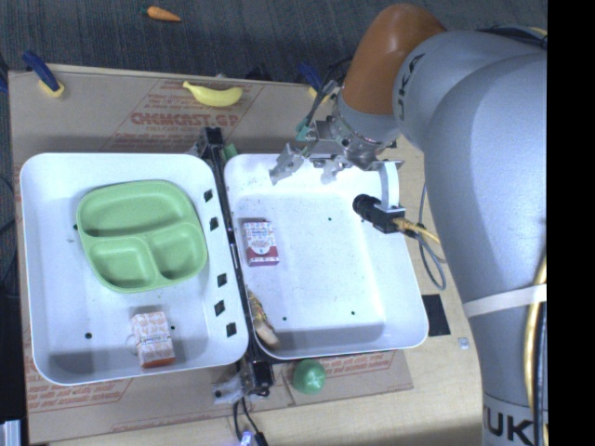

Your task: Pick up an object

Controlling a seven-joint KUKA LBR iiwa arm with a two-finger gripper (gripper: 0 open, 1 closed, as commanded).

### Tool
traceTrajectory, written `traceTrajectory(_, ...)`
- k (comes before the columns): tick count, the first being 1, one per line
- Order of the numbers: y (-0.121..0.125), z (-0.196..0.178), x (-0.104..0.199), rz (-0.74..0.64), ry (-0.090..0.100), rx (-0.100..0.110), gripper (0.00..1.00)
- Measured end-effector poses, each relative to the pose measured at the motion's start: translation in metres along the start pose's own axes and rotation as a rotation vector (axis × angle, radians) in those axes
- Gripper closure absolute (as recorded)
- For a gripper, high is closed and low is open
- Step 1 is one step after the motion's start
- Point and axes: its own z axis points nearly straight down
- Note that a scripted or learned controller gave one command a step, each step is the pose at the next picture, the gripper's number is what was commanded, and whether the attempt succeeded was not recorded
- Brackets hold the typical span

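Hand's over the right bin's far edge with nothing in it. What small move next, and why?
Probably shift the hand toward the near-left, over the red packet, then descend. The packet lies flat and alone on the right bin floor, apart from the hand and away from the walls, so it looks like the easiest pick.

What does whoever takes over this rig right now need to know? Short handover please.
Gripper: over the top edge of the right bin, fingers open, nothing between them.
Right bin: red-and-white packet near its left side; a small tan item at the lower-left corner.
Left bin: green divided tray and a wrapped packet below it.
Outside the bins: banana on the cardboard, green ball in front.
Done: no pick yet. Left: grasp and lift one object.
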Motion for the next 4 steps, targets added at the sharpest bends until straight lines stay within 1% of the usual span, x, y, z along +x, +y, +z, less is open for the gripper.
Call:
traceTrajectory(1, -0.002, 0.088, -0.102, 0.003, 0.001, 0.003, 0.00)
traceTrajectory(2, -0.093, -0.045, -0.102, 0.001, -0.003, -0.004, 0.00)
traceTrajectory(3, -0.050, 0.087, -0.098, -0.002, -0.002, 0.000, 0.00)
traceTrajectory(4, -0.049, 0.077, -0.098, -0.006, -0.003, 0.001, 1.00)
